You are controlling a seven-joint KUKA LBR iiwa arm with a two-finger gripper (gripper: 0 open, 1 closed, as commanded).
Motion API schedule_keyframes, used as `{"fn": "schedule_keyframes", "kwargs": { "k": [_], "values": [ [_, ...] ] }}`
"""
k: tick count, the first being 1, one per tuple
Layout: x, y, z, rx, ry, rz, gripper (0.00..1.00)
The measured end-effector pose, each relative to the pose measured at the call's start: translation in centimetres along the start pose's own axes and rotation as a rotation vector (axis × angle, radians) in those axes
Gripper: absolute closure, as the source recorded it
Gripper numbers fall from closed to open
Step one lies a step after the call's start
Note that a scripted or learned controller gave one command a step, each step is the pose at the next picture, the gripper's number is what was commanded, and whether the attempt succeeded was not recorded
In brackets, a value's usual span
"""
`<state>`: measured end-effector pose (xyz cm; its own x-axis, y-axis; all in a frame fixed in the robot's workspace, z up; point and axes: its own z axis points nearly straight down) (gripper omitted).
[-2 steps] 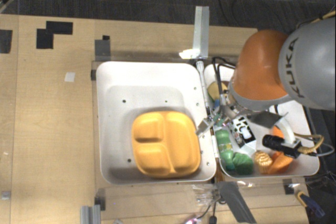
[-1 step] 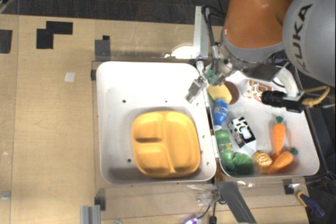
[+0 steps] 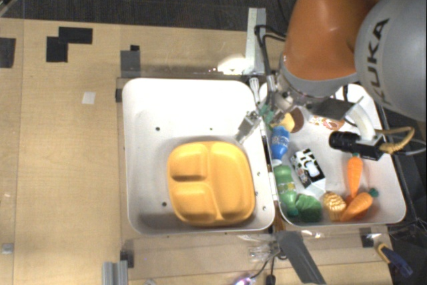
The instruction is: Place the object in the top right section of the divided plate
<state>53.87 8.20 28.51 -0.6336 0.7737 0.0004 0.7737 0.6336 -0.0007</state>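
Left bin (image 3: pixel 140 143): one yellow divided plate (image 3: pixel 211 181), sections bare, so placement not done. My gripper (image 3: pixel 257 118) is over the bins' shared wall; can't tell its opening or any load. Right bin (image 3: pixel 393 200): one blue bottle (image 3: pixel 279 142), two carrots (image 3: pixel 354 173), green veg (image 3: pixel 299 205), unpicked.

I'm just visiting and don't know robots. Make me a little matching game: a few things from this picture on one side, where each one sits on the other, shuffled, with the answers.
Things:
1. yellow divided plate
2. carrots
3. blue bottle
4. gripper

Places:
A. right bin, far right side
B. above the wall between the two bins
C. left bin, on its floor
D. right bin, against its left wall

Pairs: 1-C, 2-A, 3-D, 4-B
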Motion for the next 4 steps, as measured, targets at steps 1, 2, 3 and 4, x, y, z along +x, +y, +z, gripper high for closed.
{"fn": "schedule_keyframes", "kwargs": {
  "k": [1,2,3,4],
  "values": [
    [-4.7,-9.3,4.7,-0.001,0.0,-0.516,0.0],
    [-12.9,-6.2,3.4,-0.004,-0.003,-0.765,0.0],
    [-8.6,-5.0,9.3,-0.004,-0.001,-1.149,0.0],
    [-13.4,-6.2,3.3,-0.004,-0.005,-1.305,0.0]
  ]
}}
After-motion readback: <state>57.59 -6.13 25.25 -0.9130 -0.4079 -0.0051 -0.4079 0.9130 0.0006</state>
